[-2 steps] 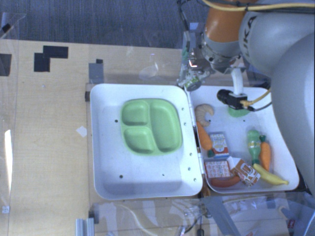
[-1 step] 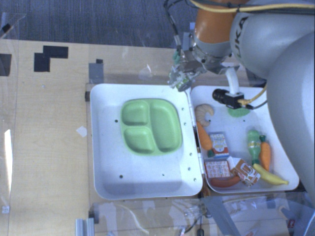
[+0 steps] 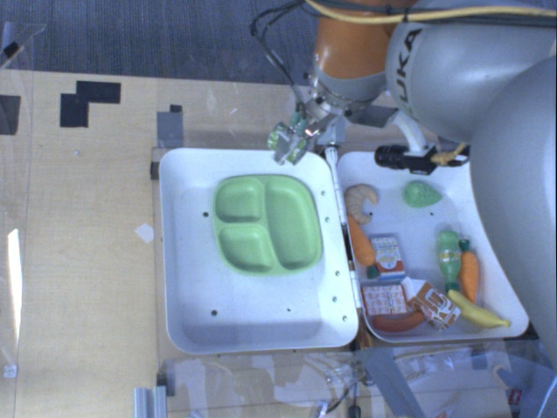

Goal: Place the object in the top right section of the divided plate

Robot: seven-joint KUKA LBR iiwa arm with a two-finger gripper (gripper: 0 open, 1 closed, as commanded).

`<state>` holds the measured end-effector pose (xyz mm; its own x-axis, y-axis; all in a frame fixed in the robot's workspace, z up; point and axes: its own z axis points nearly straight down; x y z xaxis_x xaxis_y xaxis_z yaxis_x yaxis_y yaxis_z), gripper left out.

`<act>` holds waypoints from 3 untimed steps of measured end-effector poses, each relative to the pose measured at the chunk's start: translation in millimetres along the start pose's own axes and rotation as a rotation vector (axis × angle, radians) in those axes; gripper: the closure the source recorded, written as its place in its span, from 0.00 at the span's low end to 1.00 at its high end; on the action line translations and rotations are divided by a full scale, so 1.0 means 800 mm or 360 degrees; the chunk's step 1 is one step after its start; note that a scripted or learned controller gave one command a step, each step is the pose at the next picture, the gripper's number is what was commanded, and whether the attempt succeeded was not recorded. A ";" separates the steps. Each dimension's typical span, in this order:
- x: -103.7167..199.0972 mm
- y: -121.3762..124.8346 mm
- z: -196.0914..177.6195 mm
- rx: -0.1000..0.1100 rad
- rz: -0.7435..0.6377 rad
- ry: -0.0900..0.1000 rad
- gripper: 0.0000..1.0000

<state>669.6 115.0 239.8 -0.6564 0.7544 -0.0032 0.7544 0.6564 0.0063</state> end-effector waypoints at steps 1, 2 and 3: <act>0.043 -0.020 -0.005 0.0000 -0.0214 0.0000 1.00; 0.040 -0.019 -0.021 -0.0011 -0.0210 -0.0005 1.00; 0.074 0.031 0.111 0.0003 0.0198 0.0002 1.00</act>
<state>649.9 176.3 151.3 -0.5576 0.8301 -0.0010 0.8301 0.5576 0.0044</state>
